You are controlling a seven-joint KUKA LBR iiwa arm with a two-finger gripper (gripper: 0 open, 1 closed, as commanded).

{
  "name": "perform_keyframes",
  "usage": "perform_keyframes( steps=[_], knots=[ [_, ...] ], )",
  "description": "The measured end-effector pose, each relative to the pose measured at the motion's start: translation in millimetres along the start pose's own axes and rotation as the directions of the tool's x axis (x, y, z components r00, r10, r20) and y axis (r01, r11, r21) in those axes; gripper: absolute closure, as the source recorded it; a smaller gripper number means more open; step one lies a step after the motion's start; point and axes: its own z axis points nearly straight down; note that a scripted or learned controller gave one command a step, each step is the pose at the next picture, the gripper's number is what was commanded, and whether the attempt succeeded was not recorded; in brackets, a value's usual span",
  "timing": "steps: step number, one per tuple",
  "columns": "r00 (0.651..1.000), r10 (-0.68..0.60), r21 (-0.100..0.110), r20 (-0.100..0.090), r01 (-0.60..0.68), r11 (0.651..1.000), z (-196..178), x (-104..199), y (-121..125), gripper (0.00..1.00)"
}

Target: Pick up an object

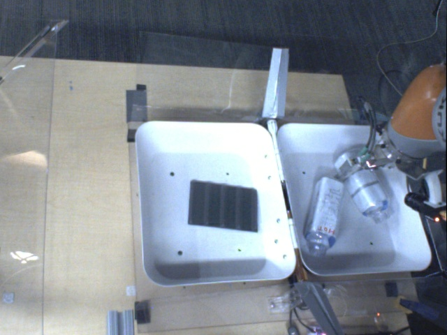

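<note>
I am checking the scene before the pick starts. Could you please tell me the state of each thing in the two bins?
Black ridged pad: lying flat in the left bin.
Plastic bottle: on its side in the right bin, cap toward the front edge.
Gripper: low over the right bin, beside the bottle.

I work in a robotics lab: a pale wooden bench carries two white bins clamped by metal brackets, with loose cables over dark carpet.
</note>
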Motion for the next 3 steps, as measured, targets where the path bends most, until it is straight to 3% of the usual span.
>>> perform_keyframes(
  steps=[1, 2, 3],
  knots=[
    [0.999, -0.044, 0.017, -0.013, 0.045, 0.999, -4, -13, 57, 0.00],
    [0.995, -0.103, 0.002, -0.001, 0.103, 0.995, 0, 1, -7, 0.00],
    [0.995, -0.105, -0.006, 0.001, 0.105, 0.995, -13, 1, -4, 1.00]
  ],
)
